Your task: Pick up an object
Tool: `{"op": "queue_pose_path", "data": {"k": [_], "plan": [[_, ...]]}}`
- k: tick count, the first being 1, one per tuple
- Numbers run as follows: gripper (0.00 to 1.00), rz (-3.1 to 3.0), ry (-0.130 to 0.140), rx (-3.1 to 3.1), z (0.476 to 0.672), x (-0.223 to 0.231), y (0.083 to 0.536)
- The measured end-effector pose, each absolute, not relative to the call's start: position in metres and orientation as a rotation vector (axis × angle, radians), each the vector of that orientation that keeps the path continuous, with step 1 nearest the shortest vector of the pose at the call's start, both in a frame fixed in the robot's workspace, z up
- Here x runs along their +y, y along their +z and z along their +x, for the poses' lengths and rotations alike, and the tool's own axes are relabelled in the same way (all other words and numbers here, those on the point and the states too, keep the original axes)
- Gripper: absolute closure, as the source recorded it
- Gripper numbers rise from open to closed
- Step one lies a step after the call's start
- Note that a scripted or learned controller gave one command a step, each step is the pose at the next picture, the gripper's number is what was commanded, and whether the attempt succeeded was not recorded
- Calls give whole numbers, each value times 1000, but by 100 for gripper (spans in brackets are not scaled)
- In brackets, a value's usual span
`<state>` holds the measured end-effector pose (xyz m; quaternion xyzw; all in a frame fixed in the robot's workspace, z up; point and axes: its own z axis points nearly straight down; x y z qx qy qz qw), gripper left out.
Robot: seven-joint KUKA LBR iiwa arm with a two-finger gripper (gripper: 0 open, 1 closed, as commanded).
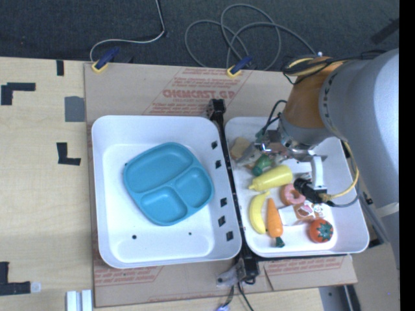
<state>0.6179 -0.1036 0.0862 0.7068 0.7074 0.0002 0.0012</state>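
Cardboard-covered counter (130, 96) carries both bins, and my tool (269, 149), grip state unclear, sits low over crowded toy food (272, 177) in the right bin (353, 229), where neighbours could spoil a pinch.

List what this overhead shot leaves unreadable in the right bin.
- Gripper: whether its fingers grip anything; the wrist above covers them.
- Green item: identity unclear, partly under the gripper.
- Brownish item by the divider: too blurred to name.
- Right bin far corner: covered by the arm.
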Motion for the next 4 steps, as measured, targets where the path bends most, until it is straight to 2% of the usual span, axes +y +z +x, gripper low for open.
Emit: {"op": "queue_pose_path", "data": {"k": [1, 3, 4], "plan": [[0, 2218, 3, 2218, 549, -119, 87], [0, 2218, 3, 2221, 644, -101, 86], [100, 2217, 2, 2222, 644, -101, 96]]}}
